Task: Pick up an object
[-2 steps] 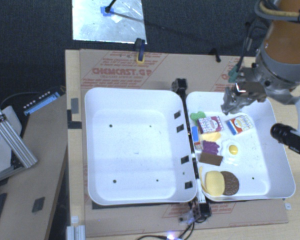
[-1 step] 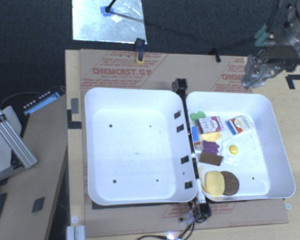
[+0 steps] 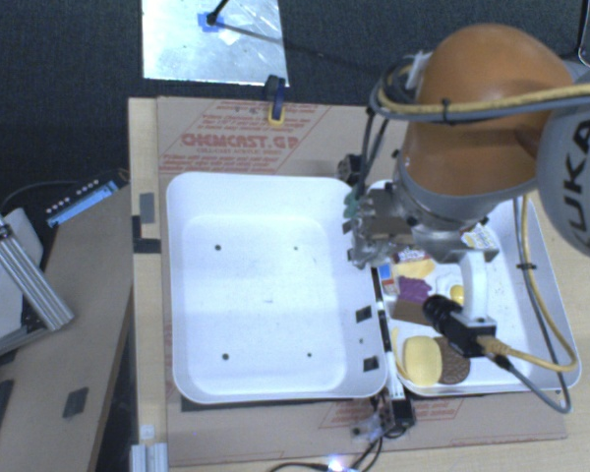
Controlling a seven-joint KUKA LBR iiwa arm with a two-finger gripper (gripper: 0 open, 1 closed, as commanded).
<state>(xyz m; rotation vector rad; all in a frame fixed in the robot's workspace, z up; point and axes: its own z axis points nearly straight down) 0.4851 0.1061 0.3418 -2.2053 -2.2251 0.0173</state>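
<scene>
Nearest the lens, the arm's orange band (image 3: 477,111) hid much of the right bin (image 3: 546,357). Small objects lay there, centre-right: a yellow piece (image 3: 422,359), a purple piece (image 3: 414,288). The tool (image 3: 374,229) hung over that bin's left wall; its state could not be told. Crowding risked a missed or double grasp. The left bin (image 3: 261,283) sat alongside.

You can read "CHEMCAST GP" in red on the brown board (image 3: 244,138), up and left of the gripper (image 3: 374,239), and the letters "UKA" on the grey arm (image 3: 575,170) to its right.
</scene>
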